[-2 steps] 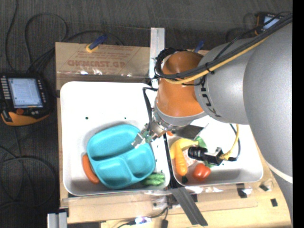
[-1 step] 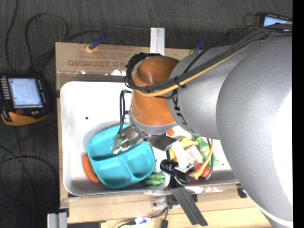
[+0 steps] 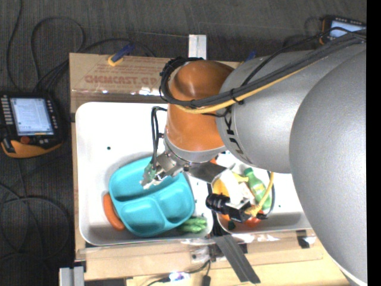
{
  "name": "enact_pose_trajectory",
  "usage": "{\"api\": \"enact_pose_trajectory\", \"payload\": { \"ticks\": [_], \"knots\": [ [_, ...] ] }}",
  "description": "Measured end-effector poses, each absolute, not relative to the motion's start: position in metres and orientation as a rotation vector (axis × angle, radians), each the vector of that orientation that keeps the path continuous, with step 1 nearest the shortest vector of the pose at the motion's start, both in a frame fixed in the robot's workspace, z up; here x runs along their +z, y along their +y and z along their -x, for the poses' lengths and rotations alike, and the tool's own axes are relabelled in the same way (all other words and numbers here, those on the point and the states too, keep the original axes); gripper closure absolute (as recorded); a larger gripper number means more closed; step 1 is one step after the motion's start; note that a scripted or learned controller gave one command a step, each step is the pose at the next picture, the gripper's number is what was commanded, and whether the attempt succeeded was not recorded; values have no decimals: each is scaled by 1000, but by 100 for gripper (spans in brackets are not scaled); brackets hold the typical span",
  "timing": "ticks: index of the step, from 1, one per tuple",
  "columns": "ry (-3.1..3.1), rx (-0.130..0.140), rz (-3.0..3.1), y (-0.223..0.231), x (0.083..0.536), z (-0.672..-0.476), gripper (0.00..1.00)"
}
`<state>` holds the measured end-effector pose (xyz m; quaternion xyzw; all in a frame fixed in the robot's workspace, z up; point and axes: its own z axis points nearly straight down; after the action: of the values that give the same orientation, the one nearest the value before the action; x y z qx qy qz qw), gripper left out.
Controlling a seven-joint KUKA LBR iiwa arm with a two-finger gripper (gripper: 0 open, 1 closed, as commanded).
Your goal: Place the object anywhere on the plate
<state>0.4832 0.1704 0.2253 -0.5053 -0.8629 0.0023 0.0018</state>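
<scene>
The gripper (image 3: 153, 177) hangs over the left bin (image 3: 95, 159), above the divided plate's (image 3: 152, 201) upper edge. The plate spreads below it. A carrot-like piece (image 3: 111, 212) lies lower left; a leafy piece (image 3: 195, 224) lower right; the bowl (image 3: 241, 204) sits right.

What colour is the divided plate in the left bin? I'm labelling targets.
Turquoise blue; the plate shows clearly in the camera view, in the left bin.

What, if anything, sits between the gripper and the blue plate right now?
Nothing visible. The gripper hangs directly over the upper part of the blue divided plate in the left bin. An orange item and a green one lie at its edges.
</scene>
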Motion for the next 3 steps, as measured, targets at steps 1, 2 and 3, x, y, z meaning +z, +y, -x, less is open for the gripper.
{"api": "enact_pose_trajectory", "payload": {
  "ticks": [1,2,3],
  "knots": [
    [-2541,9,1850,161,320,-626,100],
    [-2506,12,1894,212,245,-577,100],
    [-2399,13,2026,221,178,-531,100]
  ]
}}
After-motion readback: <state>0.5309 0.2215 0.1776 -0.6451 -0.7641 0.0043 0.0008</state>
